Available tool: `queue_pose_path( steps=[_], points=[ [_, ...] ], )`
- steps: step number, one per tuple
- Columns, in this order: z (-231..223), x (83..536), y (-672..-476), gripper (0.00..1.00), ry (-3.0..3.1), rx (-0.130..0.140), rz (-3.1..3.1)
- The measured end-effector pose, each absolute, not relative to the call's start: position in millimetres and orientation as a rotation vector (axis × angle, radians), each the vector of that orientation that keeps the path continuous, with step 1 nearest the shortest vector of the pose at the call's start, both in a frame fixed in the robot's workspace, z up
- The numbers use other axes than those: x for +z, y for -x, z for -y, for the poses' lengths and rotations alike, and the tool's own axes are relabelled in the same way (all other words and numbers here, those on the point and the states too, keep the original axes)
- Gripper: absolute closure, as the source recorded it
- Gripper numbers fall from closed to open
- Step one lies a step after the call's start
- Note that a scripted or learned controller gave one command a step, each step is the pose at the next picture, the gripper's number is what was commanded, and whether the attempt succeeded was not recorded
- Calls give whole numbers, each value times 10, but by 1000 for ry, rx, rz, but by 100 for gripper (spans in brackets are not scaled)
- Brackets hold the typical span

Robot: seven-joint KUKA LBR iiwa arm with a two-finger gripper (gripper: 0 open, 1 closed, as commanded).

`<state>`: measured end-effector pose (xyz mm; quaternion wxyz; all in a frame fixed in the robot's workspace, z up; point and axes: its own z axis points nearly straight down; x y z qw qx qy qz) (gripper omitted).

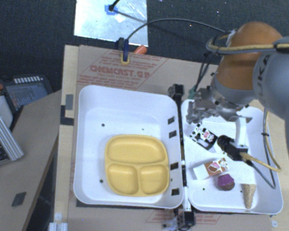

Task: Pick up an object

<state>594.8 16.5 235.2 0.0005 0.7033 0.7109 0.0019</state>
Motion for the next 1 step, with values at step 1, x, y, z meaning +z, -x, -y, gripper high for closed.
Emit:
queue_pose_path(
  steps=[1],
  points=[
    [-754, 2215, -5987, 100, -2211, 3, -2234]
  ],
)
